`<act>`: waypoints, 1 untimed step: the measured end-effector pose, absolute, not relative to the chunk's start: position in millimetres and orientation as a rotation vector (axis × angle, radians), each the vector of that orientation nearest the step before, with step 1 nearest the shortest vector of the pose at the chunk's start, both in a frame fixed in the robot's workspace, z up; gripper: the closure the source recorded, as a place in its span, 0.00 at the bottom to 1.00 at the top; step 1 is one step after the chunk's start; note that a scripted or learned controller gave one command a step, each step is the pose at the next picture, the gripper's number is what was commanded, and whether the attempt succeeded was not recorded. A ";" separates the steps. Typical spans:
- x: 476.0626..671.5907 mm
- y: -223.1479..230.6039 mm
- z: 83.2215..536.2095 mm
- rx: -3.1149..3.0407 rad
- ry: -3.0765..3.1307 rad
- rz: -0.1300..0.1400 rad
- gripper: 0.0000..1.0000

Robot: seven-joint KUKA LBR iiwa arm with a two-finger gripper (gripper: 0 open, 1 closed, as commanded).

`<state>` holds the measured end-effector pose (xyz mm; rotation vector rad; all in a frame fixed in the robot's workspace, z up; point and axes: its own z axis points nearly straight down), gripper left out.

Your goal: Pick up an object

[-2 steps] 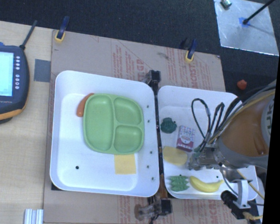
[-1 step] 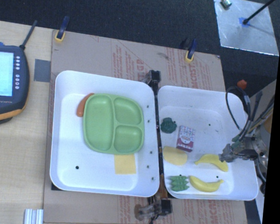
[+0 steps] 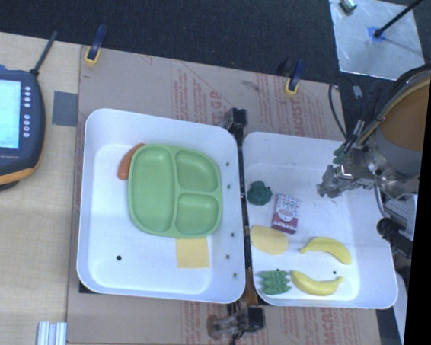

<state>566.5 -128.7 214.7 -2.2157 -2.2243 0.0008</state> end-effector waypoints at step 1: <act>566.3 -129.2 214.6 -2.216 -2.224 0.002 0.00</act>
